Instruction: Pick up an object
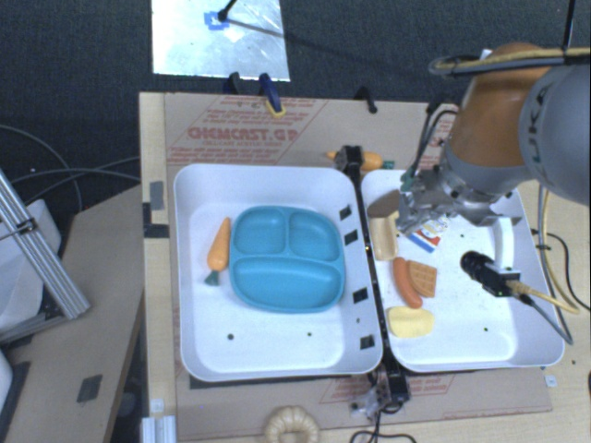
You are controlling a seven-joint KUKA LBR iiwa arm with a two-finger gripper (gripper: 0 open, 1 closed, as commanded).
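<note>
Over the right bin (pixel 531 335) hangs the gripper (pixel 427 212), grip state I cannot tell; just toward the bin's front edge from it lies the sausage (pixel 406 281), long axis running front to back, waffle (pixel 424 277) touching.

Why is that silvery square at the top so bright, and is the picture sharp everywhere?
In the camera view, the shiny silver sheet reflects light as pale glare; the blue divided plate and orange toy carrot look fairly crisp, while the grey and orange arm nearest the lens is soft and blurred.
</note>
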